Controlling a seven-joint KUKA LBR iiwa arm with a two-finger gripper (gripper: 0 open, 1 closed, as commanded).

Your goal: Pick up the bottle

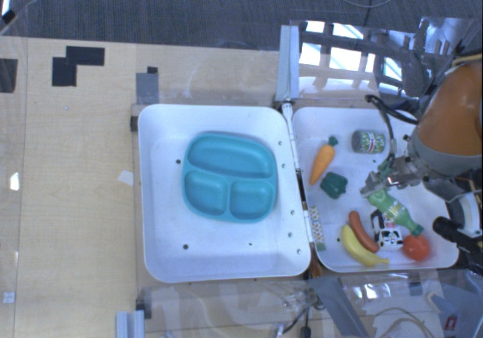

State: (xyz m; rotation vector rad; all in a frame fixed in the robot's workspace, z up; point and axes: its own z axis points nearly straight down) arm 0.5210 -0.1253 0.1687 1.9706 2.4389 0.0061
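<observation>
The grey metal two-finger gripper hovers right above the glossy green plastic bottle lying beside the smooth curved yellow banana, can't tell its grip state.

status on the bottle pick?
Claw low in right bin, just above green bottle. Bottle lies flat, not gripped. Hot dog, tomato crowd it.

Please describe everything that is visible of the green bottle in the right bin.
The green bottle looks like glossy plastic and lies on its side in the right bin, near the front right. Its narrow end points up-left toward the gripper, which is right above that end. A small black-and-white item lies against its lower side, and a red tomato sits just beyond its base.
</observation>
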